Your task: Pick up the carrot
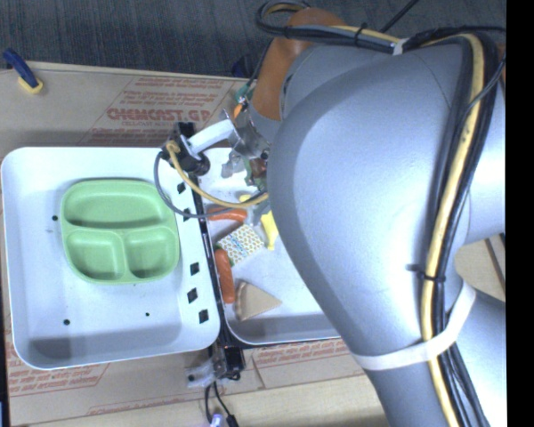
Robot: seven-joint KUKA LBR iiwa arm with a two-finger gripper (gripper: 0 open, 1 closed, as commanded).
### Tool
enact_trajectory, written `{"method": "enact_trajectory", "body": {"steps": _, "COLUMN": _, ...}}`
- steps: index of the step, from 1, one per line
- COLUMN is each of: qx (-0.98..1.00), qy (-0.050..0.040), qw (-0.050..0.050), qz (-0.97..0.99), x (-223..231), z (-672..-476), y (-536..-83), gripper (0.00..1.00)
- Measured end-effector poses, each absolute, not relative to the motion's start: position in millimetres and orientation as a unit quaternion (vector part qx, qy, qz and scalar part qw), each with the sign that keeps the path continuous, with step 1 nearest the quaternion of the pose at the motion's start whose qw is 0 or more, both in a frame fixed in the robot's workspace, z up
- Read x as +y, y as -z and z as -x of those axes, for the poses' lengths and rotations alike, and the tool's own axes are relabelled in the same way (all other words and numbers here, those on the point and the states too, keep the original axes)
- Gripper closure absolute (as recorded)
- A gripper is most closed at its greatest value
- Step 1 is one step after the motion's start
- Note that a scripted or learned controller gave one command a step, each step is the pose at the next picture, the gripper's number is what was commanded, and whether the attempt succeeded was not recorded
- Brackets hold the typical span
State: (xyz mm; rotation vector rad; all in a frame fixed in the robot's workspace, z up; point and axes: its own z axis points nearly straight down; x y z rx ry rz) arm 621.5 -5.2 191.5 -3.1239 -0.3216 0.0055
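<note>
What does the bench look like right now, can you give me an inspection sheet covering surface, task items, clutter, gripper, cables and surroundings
Surface: two shallow white bins side by side, left bin and right bin, on brown printed cardboard.
Job's things: an orange carrot lies in the right bin beside the wall between the bins; another orange piece lies above it.
Clutter: green divided plate in the left bin; patterned item, yellow piece and tan wedge in the right bin.
Grippers: gripper over the far end of the right bin, mostly hidden by the arm; finger state unclear.
Cables: yellow and black cables run along the arm; a loop hangs near the wrist.
Surroundings: blue clamp at the cardboard's far left corner; dark floor.
</note>
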Motion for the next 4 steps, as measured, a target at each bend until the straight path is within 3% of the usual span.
{"method": "enact_trajectory", "body": {"steps": 1, "qx": -0.141, "qy": -0.0035, "qw": 0.001, "qz": 0.990, "x": 21.2, "z": -589.7, "y": -191.0, "gripper": 0.00}}
{"method": "enact_trajectory", "body": {"steps": 2, "qx": -0.103, "qy": -0.0021, "qw": 0.001, "qz": 0.995, "x": 78.9, "z": -583.6, "y": -191.3, "gripper": 0.00}}
{"method": "enact_trajectory", "body": {"steps": 3, "qx": -0.123, "qy": -0.0042, "qw": 0.001, "qz": 0.992, "x": 139.1, "z": -536.1, "y": -120.2, "gripper": 0.00}}
{"method": "enact_trajectory", "body": {"steps": 4, "qx": -0.102, "qy": -0.0031, "qw": 0.000, "qz": 0.995, "x": 150.3, "z": -571.3, "y": -95.5, "gripper": 0.00}}
